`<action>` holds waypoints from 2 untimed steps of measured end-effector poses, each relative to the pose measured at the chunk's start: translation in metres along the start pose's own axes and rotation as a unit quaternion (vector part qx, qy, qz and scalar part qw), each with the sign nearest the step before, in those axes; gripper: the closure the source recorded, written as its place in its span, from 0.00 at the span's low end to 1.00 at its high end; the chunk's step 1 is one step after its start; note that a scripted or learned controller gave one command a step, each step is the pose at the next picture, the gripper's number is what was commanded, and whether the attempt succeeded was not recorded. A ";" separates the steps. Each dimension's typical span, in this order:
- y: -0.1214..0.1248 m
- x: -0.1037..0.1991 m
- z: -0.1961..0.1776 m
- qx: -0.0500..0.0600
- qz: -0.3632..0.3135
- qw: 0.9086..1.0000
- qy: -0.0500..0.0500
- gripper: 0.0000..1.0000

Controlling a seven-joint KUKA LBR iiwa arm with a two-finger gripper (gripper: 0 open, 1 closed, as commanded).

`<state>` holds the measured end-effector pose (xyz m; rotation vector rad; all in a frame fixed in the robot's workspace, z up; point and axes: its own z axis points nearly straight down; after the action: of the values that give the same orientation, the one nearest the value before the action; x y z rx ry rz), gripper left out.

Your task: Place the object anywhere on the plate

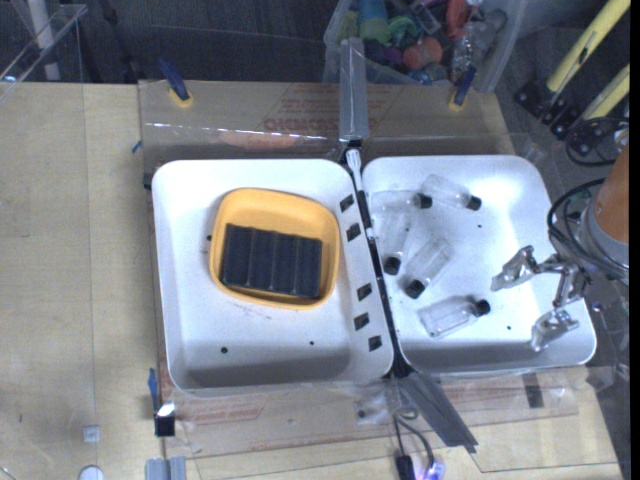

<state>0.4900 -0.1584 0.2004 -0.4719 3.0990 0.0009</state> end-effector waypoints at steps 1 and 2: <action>-0.011 -0.016 0.003 0.000 -0.138 0.990 0.000 0.00; -0.031 -0.020 0.007 -0.001 -0.260 0.966 0.000 0.00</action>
<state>0.5186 -0.1823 0.1935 -1.2601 2.8699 0.0005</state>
